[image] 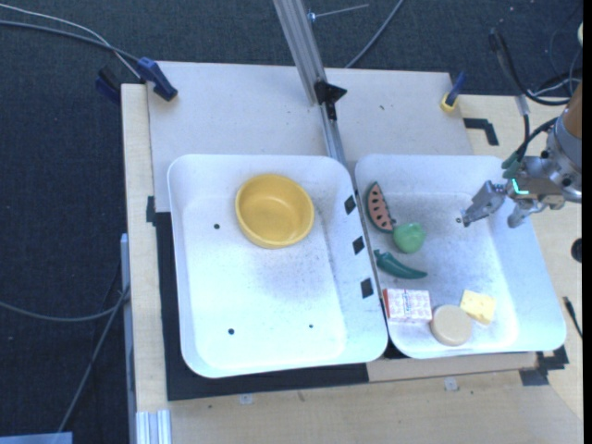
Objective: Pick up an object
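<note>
I see a green ball (409,238) in the right bin (532,276), beside a watermelon slice (378,206) and a green pepper (400,265). The gripper (495,207) hovers well to its right, fingers spread, nothing between them. A yellow bowl (274,210) sits in the left bin (268,340).

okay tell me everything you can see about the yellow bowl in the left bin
The round yellow bowl looks like smooth plastic, with a plain rim and a deep, bare inside. It sits upright, mouth up, in the far half of the shallow white left bin, resting on the bin floor and apart from its walls. Nothing else touches it.
</note>
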Tool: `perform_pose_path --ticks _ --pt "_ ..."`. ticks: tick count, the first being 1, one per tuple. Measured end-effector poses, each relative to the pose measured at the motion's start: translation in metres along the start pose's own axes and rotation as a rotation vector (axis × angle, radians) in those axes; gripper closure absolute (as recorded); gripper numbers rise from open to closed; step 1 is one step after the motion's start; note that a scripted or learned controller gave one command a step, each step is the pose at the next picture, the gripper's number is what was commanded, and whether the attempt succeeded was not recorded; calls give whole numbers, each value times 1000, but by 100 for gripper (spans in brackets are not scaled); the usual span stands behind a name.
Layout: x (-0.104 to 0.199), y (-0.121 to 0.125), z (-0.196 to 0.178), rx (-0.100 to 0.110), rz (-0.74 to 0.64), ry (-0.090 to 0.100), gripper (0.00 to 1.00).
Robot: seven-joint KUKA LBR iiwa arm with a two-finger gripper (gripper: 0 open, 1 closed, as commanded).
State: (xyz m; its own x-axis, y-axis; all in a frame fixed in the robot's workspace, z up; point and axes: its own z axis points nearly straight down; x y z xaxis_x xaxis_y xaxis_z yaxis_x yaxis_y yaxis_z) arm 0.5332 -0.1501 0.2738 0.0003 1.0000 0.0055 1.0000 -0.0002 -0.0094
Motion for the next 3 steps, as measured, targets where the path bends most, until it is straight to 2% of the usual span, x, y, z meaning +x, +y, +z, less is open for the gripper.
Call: perform_pose_path --ticks 1,2,3 --pt "0 0 -1 -2 0 0 0" --pt "3 -2 42 7 0 2 0" --pt "8 -3 107 9 0 2 0"
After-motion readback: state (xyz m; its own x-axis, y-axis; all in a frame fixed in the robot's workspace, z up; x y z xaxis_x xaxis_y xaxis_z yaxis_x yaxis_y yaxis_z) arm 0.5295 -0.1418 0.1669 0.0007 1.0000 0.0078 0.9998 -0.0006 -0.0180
